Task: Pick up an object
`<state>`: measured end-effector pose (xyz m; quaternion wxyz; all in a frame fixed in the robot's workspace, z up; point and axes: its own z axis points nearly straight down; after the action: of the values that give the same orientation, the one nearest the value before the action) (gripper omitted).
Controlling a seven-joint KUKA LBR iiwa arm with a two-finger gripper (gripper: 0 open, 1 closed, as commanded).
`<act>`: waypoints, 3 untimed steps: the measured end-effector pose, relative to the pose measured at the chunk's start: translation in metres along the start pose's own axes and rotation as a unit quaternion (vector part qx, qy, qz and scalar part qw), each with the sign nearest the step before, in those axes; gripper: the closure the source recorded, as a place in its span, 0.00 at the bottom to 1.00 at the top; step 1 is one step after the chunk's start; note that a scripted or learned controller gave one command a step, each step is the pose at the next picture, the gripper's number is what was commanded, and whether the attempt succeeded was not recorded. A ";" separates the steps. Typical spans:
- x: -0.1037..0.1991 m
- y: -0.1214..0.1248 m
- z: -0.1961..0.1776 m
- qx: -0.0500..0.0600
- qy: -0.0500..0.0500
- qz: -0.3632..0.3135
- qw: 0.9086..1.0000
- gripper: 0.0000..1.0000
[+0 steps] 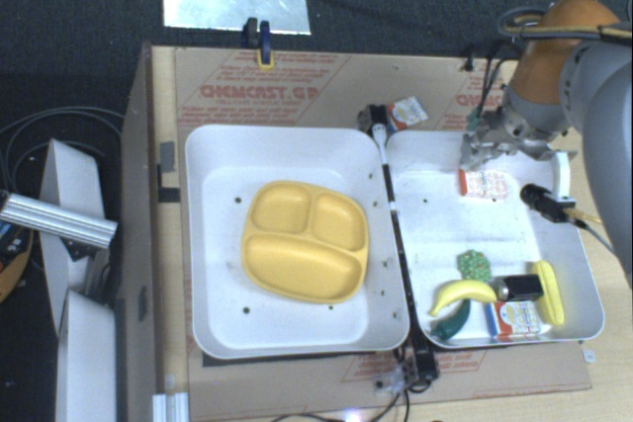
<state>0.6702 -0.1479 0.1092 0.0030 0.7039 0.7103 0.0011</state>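
Note:
My gripper (483, 149) hangs over the far part of the right bin (435, 212), just above a small white and red packet (484, 184) lying on the bin floor. I see nothing held in the gripper. Near the bin's front edge lie a banana (465, 294), a green knobbly object (474, 264), a dark green piece (451, 321), a black block (521, 288), a yellow item (549, 293) and a white and red carton (515, 318).
The left bin (213, 212) holds a yellow divided plate (305, 240). Another small white and red packet (406, 112) lies on the cardboard behind the bins. The grey arm (603, 114) comes in from the right, over the right bin's far corner.

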 end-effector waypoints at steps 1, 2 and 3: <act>0.042 -0.058 -0.037 0.001 0.001 0.002 1.000 1.00; 0.006 -0.093 -0.097 0.001 0.000 0.004 1.000 1.00; 0.083 -0.111 -0.076 0.002 0.002 0.003 1.000 1.00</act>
<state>0.5582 -0.0657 0.1840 0.0002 0.7058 0.7084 0.0007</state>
